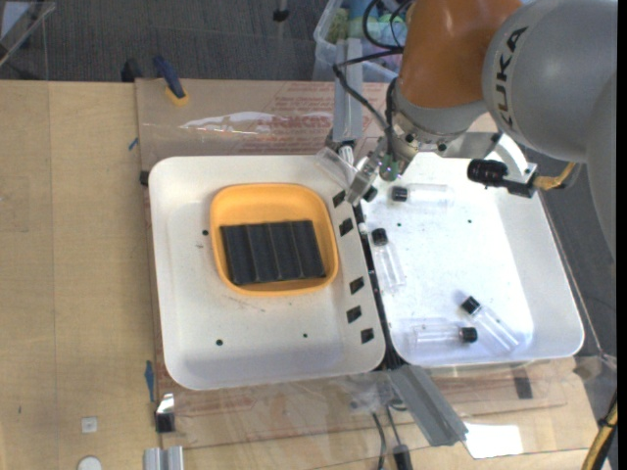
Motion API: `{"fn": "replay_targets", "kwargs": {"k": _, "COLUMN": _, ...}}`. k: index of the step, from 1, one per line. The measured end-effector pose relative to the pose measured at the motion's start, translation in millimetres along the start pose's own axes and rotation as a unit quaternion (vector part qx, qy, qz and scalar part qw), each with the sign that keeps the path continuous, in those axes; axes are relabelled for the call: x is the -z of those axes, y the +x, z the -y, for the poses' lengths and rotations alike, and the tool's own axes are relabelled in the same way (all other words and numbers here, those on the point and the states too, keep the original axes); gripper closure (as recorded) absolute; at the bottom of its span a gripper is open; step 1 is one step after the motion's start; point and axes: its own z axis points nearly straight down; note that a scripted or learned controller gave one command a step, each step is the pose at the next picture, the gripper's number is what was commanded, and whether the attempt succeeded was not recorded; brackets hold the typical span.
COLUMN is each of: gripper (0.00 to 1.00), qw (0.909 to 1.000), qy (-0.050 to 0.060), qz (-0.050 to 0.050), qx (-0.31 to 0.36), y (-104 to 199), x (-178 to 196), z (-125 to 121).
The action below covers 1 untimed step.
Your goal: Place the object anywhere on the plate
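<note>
- The arm (509,57) reaches in from the right, its orange band above the far edge of the right bin (549,262).
- The gripper (364,182) hangs at the far end of the seam between the two bins, near the right bin's far left corner. I cannot tell how far apart the fingers stand, nor whether anything is between them; that part is small and blurred.
- The plate (223,209) is orange, square with rounded corners, and sits in the left bin (186,331), toward its far half.
- A dark ribbed block (272,251) lies flat on the plate, covering most of its middle.
- Clear vials with black caps lie in the right bin: one (421,194) near the far edge just beside the gripper, one (384,253) along the left wall, and two (487,323) (441,337) toward the near right corner, close together.
- Both bins rest on the tabletop (69,262).
- A row of small black marks runs down the seam.
</note>
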Motion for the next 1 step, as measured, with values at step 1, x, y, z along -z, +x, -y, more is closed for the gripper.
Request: {"fn": "replay_targets", "kwargs": {"k": 1, "gripper": 0.0, "qw": 1.0, "qy": 0.0, "qz": 0.0, "qx": 0.0, "y": -0.3, "x": 0.0, "z": 0.3}}
